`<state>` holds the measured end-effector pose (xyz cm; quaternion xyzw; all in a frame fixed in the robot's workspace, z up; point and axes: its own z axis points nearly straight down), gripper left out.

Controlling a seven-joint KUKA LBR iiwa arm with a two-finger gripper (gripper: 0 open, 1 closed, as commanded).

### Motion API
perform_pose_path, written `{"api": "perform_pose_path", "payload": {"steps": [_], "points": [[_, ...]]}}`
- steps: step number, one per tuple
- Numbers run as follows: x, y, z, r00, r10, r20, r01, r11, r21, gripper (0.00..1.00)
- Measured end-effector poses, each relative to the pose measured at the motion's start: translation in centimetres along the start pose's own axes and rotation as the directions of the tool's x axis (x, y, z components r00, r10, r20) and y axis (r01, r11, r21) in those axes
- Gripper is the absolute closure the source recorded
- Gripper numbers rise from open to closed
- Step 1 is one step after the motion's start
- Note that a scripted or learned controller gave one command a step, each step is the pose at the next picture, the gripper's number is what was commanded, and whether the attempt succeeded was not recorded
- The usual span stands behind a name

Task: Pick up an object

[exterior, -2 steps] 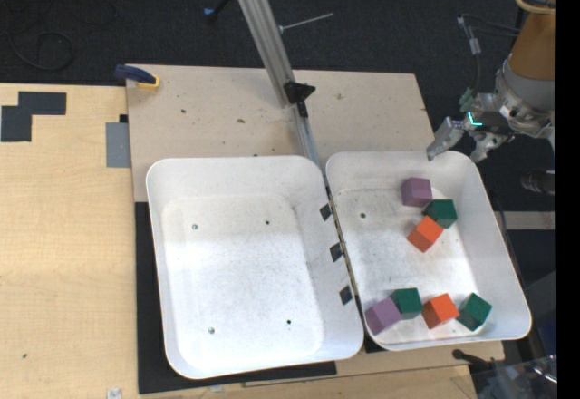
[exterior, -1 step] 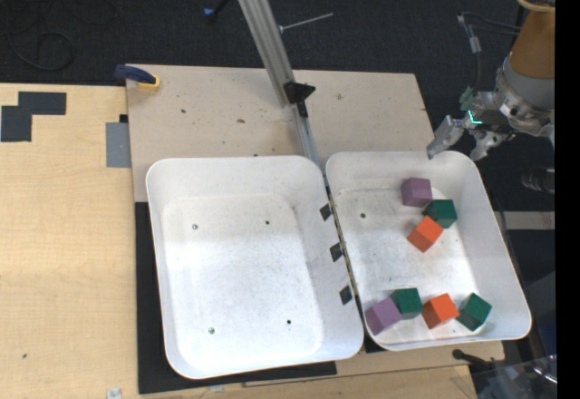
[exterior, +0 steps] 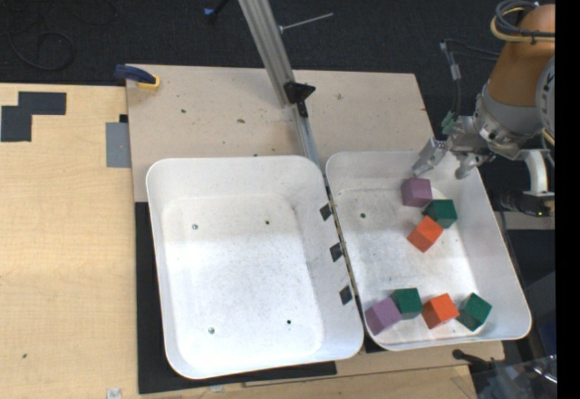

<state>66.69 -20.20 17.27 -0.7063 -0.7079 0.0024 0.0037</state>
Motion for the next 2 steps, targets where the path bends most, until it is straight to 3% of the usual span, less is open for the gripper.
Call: {"api": "perform_pose_path", "payload": {"steps": [1,2], "points": [[-0.1,-1.0,5.9,1.000,0.002,0.000,-0.002,1.000,0.000,0.00],[0.1,-1.0,8.4,1.000,0.000,0.001,0.000,1.000,-0.004,0.00]]}}
